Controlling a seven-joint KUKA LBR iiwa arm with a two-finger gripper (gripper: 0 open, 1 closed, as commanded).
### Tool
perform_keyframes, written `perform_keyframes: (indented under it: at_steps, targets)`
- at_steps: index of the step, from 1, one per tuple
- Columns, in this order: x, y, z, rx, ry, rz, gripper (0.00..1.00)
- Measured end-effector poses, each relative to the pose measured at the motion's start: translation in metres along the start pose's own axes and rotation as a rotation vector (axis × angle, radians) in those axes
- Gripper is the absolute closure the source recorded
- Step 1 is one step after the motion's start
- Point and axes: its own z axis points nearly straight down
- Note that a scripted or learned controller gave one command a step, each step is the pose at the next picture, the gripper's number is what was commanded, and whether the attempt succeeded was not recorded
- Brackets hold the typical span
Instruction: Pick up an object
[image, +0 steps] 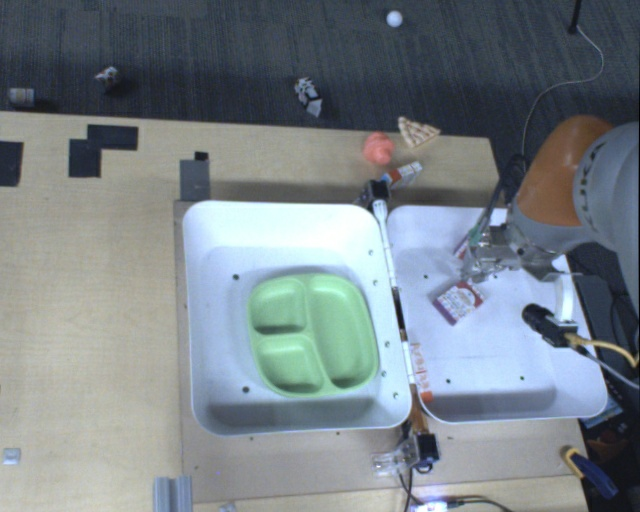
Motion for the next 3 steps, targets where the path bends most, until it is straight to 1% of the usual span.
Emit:
perform_keyframes:
  at_steps: [1, 2, 3]
  targets:
    - [0.000, -0.001, 0.001, 0.003, 0.001, 0.000, 0.00]
    - [0.037, -0.065, 0.015, 0.015, -0.001, 0.005, 0.00]
    - [0.037, -0.063, 0.003, 0.009, -0.002, 0.004, 1.00]
